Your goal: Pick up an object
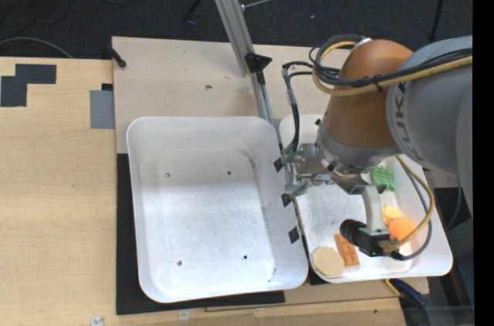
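**A:** where's the arm (401,116)?

**B:** Over the right bin (441,261), covering most of it. The gripper (332,174) sits low over the bin's left edge, by the wall it shares with the left bin (202,133).

**A:** gripper released or clenched?

**B:** Can't tell, the wrist blocks the view from above. Nothing seen in its grasp.

**A:** pick candidates?

**B:** All in the right bin, along the bottom edge and right side:
- tan disc (328,262), flat, in the bottom-left corner, touching or nearly touching the rim
- orange block (346,249), long and narrow, just beside the disc on its right, maybe touching it
- orange ball (400,228), towards the bin's right edge
- yellow piece (391,213), right above the ball and touching it, shape unclear
- green piece (383,178), higher up and half under the arm, can't identify it

**A:** anything close to the gripper?

**B:** Disc and block are nearest, but both are apart from it.

**A:** left bin?

**B:** White floor with a few dark specks.

**A:** other stuff?

**B:** An aluminium rail (231,8) slants up from between the bins at their top edges. The bench (54,201) is tan.
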You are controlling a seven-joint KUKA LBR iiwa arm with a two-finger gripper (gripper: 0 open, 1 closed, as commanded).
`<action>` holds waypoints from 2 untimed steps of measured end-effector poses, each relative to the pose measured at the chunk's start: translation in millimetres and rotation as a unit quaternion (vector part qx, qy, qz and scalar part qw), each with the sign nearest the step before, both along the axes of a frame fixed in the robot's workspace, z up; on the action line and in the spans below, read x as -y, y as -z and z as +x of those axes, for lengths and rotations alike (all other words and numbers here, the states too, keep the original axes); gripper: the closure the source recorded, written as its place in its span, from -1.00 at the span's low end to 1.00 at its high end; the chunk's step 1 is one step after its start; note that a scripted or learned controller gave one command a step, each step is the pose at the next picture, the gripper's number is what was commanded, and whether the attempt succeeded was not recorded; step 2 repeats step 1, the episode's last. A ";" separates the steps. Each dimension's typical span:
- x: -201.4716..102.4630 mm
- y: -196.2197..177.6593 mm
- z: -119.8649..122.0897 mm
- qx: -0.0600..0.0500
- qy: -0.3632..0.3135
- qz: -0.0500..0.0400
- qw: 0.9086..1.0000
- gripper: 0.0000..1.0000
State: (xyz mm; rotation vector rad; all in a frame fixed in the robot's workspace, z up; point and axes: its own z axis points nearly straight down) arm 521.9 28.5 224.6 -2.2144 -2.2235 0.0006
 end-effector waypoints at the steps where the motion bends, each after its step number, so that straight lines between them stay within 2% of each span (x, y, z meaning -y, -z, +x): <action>1: -59.0 -10.2 -0.9 0.000 0.000 0.000 1.000 1.00; 2: -59.0 -10.2 -0.9 0.000 0.000 0.000 1.000 1.00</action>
